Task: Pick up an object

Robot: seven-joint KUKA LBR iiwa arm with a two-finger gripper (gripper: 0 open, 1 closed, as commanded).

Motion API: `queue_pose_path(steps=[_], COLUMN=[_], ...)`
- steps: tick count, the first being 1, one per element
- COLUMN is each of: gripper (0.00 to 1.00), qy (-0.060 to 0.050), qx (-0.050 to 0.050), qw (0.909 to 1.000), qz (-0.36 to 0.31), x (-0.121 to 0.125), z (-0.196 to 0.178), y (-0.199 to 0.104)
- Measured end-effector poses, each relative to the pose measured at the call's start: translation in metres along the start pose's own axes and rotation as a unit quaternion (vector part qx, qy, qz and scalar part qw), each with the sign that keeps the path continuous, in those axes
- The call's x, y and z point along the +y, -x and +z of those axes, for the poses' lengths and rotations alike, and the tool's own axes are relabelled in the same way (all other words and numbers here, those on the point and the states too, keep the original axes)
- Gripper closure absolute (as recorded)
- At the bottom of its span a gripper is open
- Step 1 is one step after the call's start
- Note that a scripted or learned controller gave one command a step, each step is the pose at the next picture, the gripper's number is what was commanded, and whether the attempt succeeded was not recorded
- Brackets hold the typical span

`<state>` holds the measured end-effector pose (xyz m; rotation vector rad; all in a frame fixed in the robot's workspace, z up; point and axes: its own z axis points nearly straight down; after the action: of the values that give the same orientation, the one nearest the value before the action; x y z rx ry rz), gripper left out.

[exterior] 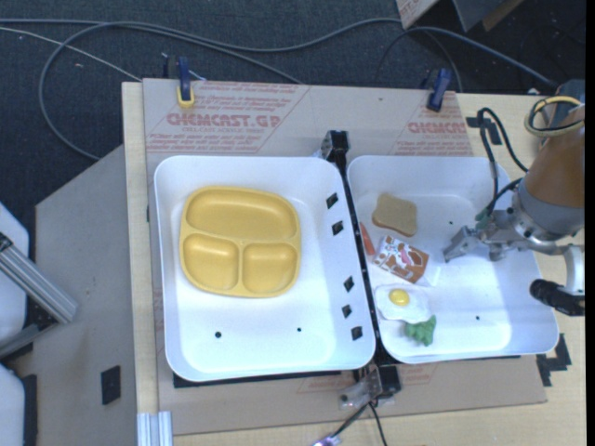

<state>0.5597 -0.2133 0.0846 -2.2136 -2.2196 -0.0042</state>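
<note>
At centre right of the frame, the gripper (462,245), fingers apart and empty, hovers just right of the red snack packet (403,257), toast slice (396,215) above-left.

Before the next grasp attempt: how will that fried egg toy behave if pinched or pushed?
The fried egg lies flat and thin on the right bin floor, so it probably slides rather than rolls. Low profile likely makes pinching hard. It touches the green piece, which may shift too.

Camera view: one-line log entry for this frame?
gripper: over right bin, holding nothing | toast, packet, fried egg, broccoli: untouched | yellow tray: left bin
</note>
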Motion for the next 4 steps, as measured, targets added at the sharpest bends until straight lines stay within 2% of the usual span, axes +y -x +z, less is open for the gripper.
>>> queue_pose_path(steps=[1,3,4], gripper=[1.00,1.00,1.00], qy=[0.001,0.005,0.001], qx=[-0.001,-0.005,-0.002], qw=[1.0000,1.0000,1.0000], qz=[0.000,0.001,-0.001], x=[0.000,0.003,0.001], z=[-0.011,-0.123,-0.125], y=[0.001,0.009,-0.034])
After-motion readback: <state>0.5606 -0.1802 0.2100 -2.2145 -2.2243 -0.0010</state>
